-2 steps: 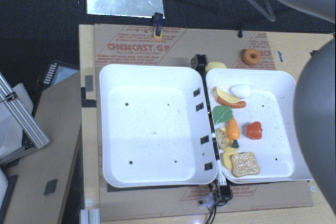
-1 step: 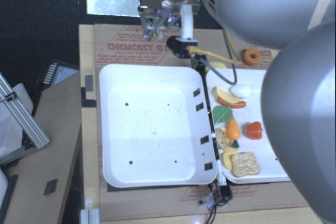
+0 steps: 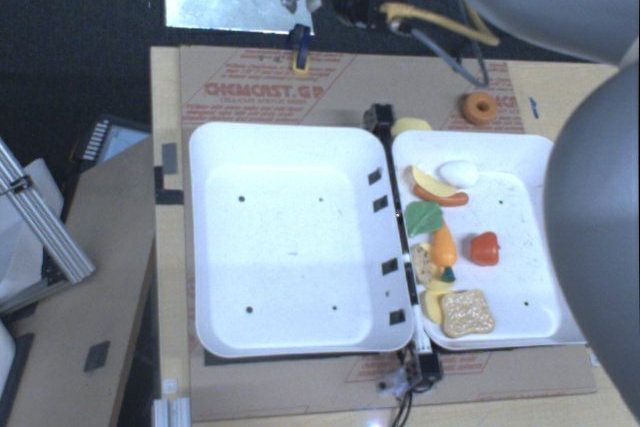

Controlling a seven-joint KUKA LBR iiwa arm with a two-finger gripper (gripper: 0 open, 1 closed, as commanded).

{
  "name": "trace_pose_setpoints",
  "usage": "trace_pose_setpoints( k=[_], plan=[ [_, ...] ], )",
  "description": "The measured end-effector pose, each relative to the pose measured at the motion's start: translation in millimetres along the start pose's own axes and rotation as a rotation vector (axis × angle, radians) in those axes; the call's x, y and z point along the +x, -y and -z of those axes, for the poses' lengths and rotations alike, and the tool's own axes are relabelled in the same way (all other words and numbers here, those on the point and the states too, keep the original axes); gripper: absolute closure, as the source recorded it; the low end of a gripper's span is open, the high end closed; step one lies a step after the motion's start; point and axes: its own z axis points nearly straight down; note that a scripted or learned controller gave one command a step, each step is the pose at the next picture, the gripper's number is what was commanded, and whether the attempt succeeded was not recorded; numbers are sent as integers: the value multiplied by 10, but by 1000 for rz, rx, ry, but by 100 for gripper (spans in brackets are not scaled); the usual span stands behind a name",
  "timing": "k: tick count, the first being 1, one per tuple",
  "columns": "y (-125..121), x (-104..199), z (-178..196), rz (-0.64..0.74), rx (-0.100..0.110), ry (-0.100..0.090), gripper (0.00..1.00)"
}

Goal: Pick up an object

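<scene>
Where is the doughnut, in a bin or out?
Out. The doughnut lies on the brown board, beyond the right bin.

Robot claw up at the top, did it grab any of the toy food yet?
Not yet, as far as the view shows. The claw hangs past the far edge of the bench, away from both bins. Nothing visible is in it. The red toy tomato, orange toy carrot and brown toast slice all lie in the white right-hand bin. Reaching down and picking one is left.
</scene>
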Motion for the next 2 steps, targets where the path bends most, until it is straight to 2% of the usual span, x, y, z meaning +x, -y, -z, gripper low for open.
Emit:
trace_pose_setpoints(
  k=[1, 2],
  plan=[
    [-2, -3, 389, 0, 6, 3, 100],
    [-4, -2, 528, 1, 9, 4, 100]
  ],
)
